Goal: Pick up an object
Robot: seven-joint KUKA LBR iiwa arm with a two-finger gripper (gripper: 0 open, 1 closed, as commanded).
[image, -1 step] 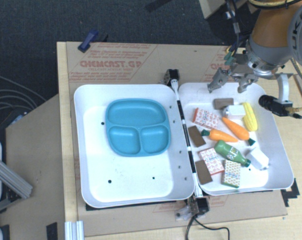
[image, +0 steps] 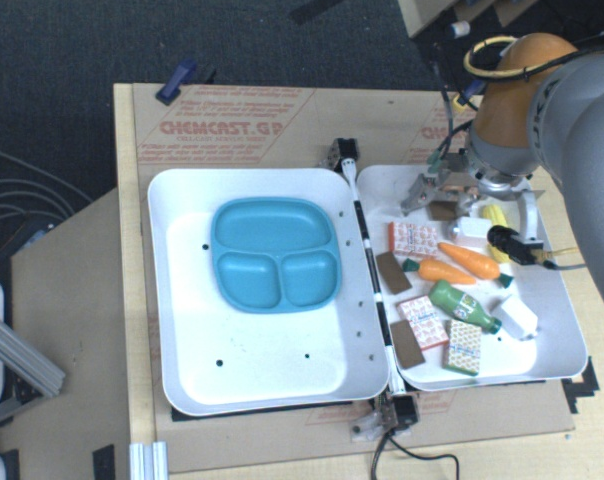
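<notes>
White plastic, the right bin point(image: 557, 353): my gripper point(image: 437, 198) hung over its far end, w/ my grey arm reaching in from the right. Couldn't tell whether the gripper was spread or closed, since the tips were too muddled w/ the wrist hardware to read.

All the pickable objs lay in that same bin. Closest was a small brown piece point(image: 444, 209), right at the gripper. Whether it was touching or just underneath, I couldn't tell. On the arm's side of it, near the gripper, sat a white block point(image: 472, 226) and a yellow item point(image: 495, 214).

Just beside the gripper, toward the camera, lay a red-and-white patterned box point(image: 414, 238). Past that box were the upper carrot point(image: 472, 258) and the lower carrot point(image: 442, 270), both orange, lying roughly parallel at a slant. Left of the lower carrot, by the bin wall, lay a brown slab point(image: 390, 271).

Further still, well apart from the gripper, a green bottle point(image: 462, 305) lay on its side, w/ a white chunk point(image: 519, 316) just to its right. At the near end were two patterned cards, the pink card point(image: 422, 318) and the tilted card point(image: 464, 348), plus a second brown slab point(image: 407, 343).

Across the seam between the bins, well apart from the gripper, the left bin point(image: 182, 298) held a blue divided plate point(image: 275, 253), lying flat.
</notes>
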